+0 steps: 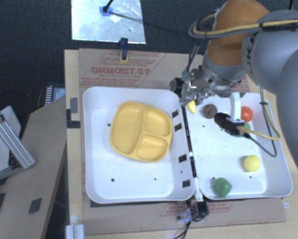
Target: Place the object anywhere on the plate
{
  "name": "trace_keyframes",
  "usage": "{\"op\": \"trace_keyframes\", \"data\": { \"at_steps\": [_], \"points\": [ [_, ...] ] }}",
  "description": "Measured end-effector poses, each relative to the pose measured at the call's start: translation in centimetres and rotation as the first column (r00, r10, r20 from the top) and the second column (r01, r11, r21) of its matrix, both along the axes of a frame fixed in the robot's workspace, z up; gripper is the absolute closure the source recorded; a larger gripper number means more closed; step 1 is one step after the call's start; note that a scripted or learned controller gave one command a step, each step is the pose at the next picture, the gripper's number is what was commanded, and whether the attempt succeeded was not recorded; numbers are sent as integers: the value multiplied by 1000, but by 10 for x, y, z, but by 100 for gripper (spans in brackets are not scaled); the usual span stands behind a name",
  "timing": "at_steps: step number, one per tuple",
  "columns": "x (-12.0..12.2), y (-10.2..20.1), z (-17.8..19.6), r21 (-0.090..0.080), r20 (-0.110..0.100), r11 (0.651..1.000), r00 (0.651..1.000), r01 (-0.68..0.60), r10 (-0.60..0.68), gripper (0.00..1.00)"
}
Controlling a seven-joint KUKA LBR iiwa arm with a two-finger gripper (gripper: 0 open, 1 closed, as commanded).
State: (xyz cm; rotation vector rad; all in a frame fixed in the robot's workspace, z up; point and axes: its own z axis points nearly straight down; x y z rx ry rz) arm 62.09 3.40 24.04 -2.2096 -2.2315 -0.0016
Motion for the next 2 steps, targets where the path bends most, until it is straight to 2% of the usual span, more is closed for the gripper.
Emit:
{"op": "trace_keyframes", "data": {
  "at_steps": [2],
  "points": [
    [10, 92, 0, 0, 3, 1000, 1000, 1, -1, 100]
  ]
}}
